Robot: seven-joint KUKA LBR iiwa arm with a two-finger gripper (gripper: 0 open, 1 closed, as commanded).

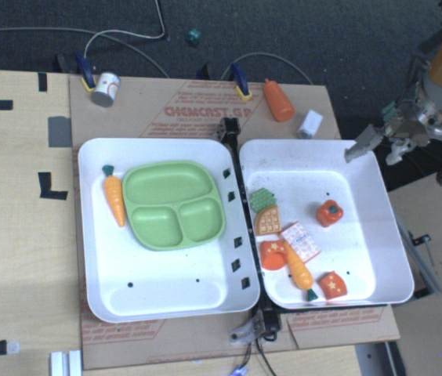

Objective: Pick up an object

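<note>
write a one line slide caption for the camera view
Gripper open above the right bin's far corner; toy foods lie inside, green plate and carrot in the left bin.

We see our arm (pixel 440 69) reaching in from the right edge, wrist angled down and leftward. Our gripper (pixel 379 143) hangs at the upper right, its jaws spread apart with nothing between them.

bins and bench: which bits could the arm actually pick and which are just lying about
For the job:
- gripper, over the right bin's far corner
- red tomato toy
- waffle toy
- carrot in the right bin
- carrot in the left bin

Lying about:
- green divided plate
- orange bottle on the cardboard
- small can
</note>
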